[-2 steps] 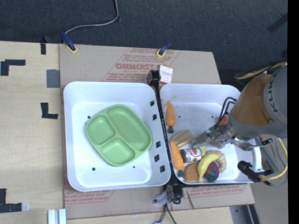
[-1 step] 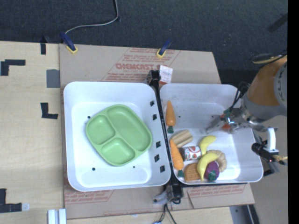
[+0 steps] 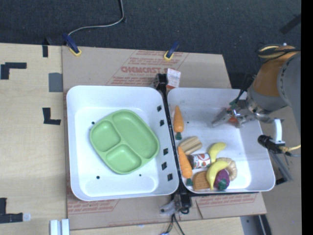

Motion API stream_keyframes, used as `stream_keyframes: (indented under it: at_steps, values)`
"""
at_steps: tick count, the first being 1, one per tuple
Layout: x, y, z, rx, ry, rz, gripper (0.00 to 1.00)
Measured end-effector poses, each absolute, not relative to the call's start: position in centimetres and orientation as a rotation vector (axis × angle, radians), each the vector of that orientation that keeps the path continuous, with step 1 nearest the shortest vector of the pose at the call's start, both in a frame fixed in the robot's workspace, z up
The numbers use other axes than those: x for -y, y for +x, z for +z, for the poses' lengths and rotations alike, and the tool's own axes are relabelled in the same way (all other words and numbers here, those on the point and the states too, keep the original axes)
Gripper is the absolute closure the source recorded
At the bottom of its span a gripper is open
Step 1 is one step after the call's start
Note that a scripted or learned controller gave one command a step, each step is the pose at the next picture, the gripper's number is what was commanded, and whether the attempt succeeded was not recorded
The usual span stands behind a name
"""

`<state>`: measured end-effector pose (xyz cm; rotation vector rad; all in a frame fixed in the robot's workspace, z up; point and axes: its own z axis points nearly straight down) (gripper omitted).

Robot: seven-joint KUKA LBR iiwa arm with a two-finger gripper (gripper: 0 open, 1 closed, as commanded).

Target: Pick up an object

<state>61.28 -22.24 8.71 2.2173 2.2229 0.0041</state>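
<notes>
The right bin (image 3: 254, 180) holds a heap of toy food. An orange carrot (image 3: 178, 119) lies by its left wall, and a second carrot (image 3: 185, 163) lies lower down. Beside them sit a tan bread roll (image 3: 190, 144), a small red and white can (image 3: 200, 160), a small banana (image 3: 216, 149), a larger banana (image 3: 214, 173) and a purple piece (image 3: 222, 179). My gripper (image 3: 229, 117) hangs low over the bin's upper right part, up and right of the heap and apart from it. Nothing shows in its grasp.
The left bin (image 3: 78, 106) holds a green divided plate (image 3: 124, 141). A dark divider (image 3: 166, 131) with clips runs between the bins. The grey and orange arm (image 3: 274, 87) reaches in over the right bin's right rim. Cardboard lies under both bins.
</notes>
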Motion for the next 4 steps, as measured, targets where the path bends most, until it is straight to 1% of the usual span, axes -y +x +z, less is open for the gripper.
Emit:
stream_keyframes:
  at_steps: [1,2,3,4]
  values:
    - [22.1,66.5,8.6,-2.228,2.222,0.002,0.0]
    - [22.4,66.5,9.7,-2.221,2.214,0.0,1.0]
    - [15.9,66.6,9.4,-2.225,2.219,0.0,1.0]
    - [8.0,66.9,18.5,-2.224,2.218,0.003,1.0]
